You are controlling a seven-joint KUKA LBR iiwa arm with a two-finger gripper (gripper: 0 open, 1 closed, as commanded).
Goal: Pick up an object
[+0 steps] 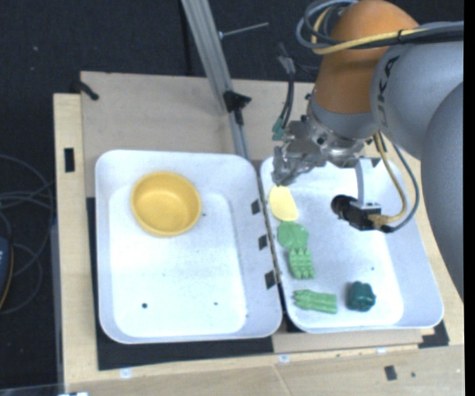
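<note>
As the pincer (283,172) hovers above the pale yellow piece (283,204) (its opening cannot be judged), a centred, straight descent would serve best.

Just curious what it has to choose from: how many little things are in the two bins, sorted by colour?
Yellow: 2, a bowl in the left bin and a pale piece in the right.
Green: 3
Dark teal: 1
Total: 6
</note>
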